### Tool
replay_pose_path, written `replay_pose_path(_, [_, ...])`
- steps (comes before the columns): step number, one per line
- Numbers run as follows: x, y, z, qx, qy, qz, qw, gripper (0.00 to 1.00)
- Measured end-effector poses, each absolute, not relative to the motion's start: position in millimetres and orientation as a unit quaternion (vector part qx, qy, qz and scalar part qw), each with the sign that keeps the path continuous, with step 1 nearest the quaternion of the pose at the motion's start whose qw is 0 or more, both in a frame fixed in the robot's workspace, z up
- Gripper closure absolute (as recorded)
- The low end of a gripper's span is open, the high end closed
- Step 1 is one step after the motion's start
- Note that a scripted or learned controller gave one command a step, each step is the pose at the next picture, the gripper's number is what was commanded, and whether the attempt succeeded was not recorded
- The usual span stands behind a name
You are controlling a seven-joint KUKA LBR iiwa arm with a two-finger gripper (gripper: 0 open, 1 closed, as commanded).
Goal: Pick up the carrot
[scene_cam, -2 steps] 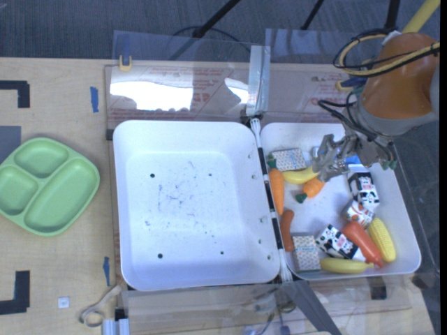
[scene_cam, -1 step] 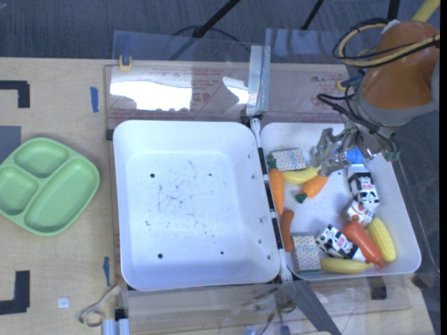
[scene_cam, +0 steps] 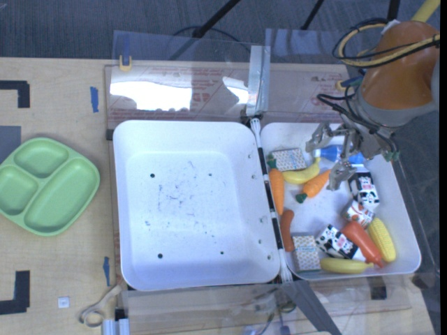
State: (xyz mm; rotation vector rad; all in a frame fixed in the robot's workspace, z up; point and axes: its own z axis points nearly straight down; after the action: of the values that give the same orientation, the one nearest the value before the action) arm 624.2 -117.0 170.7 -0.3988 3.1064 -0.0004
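While the arm (scene_cam: 394, 68) leans in from three o'clock, I see its gripper (scene_cam: 343, 160) hanging over the far part of the right bin (scene_cam: 408, 253), with the orange band bulking above it toward one o'clock. The metal fingers (scene_cam: 340, 174) look spread apart with nothing between them, their tips just above the toys. The carrot (scene_cam: 316, 185) I am after lies just at seven o'clock from those tips, a short orange one with a green stub, tilted, touching the yellow banana (scene_cam: 302, 175) at its ten o'clock. Beside that banana sits a speckled square block (scene_cam: 288, 159). A longer orange carrot (scene_cam: 277, 190) lies along the bin's left wall, and a darker orange piece (scene_cam: 286, 229) follows it toward six o'clock. Nearer me I see another speckled block (scene_cam: 306, 252), a black-and-white cow-patterned piece (scene_cam: 334, 241), a red-orange carrot (scene_cam: 362, 241), a corn cob (scene_cam: 382, 239) and a second banana (scene_cam: 344, 264) along the near wall. The left bin (scene_cam: 133, 145) lies at nine o'clock from all this, and a green divided plate (scene_cam: 47, 185) rests on the bench (scene_cam: 63, 89) further toward nine.
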Motion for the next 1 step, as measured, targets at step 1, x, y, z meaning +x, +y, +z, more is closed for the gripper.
replay_pose_path(1, [645.1, -199.1, 177.7, -0.267, 0.964, -0.0011, 0.005, 0.0])
